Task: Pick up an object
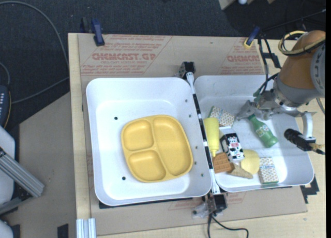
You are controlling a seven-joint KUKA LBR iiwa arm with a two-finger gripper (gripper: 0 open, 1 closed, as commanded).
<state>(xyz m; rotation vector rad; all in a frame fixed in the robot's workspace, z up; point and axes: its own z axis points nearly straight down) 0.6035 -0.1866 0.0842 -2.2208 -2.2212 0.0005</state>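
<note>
On the bench (77,128), a cardboard sheet printed in red lettering carries two shallow white bins set side by side, touching along their inner rims. Left bin (103,102): it holds one yellow divided tray (156,147) with three compartments, lying flat near the middle. Right bin (295,164): it holds a loose group of small items, most of them against the left wall and near corner. The arm (302,71), grey with an orange band, reaches in from the right, over the far half of the right bin. Its gripper (258,108) sits low there, just above the upper end of a green bottle (263,131) that lies tilted on the bin floor; whether it is open or closed cannot be told. A yellow bottle (211,131) lies along the left wall. Just beside it rests a black-and-white cow-patterned toy (234,147), then a pale yellow rounded piece (250,162), a brown waffle-like block (222,163), and two patterned packets (268,170) (222,116), one in the near part of the bin, one farther back.
</note>
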